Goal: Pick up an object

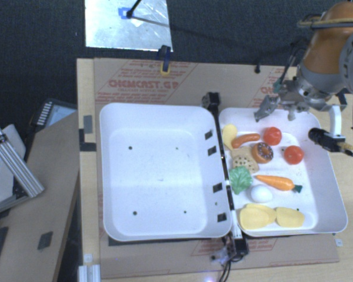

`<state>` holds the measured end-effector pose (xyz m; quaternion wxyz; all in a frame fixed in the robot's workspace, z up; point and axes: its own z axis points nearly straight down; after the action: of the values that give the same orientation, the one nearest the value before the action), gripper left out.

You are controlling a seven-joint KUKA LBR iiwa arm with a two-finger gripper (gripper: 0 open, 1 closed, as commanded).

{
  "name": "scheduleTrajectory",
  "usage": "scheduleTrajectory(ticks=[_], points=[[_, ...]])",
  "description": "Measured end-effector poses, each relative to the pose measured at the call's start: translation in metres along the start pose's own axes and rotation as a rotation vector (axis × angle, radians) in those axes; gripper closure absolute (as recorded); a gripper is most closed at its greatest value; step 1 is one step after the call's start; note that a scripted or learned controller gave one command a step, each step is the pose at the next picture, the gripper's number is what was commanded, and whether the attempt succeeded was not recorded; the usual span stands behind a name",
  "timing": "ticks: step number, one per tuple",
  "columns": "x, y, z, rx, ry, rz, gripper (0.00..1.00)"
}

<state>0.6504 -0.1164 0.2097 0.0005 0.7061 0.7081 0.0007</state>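
Claw (278,109), seemingly wide and holding nothing, above the right bin (326,187) near two tomatoes (272,135).

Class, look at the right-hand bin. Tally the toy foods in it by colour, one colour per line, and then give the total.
Red: 2, two tomatoes
Orange: 2, carrot, sausage
Yellow: 3, pieces
Green: 1, leafy vegetable
White: 1, egg
Brown: 2, doughnut, cracker
Total: 11
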Motion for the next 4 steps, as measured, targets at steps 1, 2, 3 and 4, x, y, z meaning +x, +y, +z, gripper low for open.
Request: scheduleTrajectory(ticks=[1,2,3,4], points=[[0.132,0.021,-0.099,-0.014,0.005,-0.015,0.00],[0.086,0.017,0.003,0.008,-0.001,0.005,0.00],[0.157,0.020,-0.093,-0.010,0.002,-0.008,0.00],[0.259,0.019,-0.131,-0.005,0.005,-0.012,0.00]])
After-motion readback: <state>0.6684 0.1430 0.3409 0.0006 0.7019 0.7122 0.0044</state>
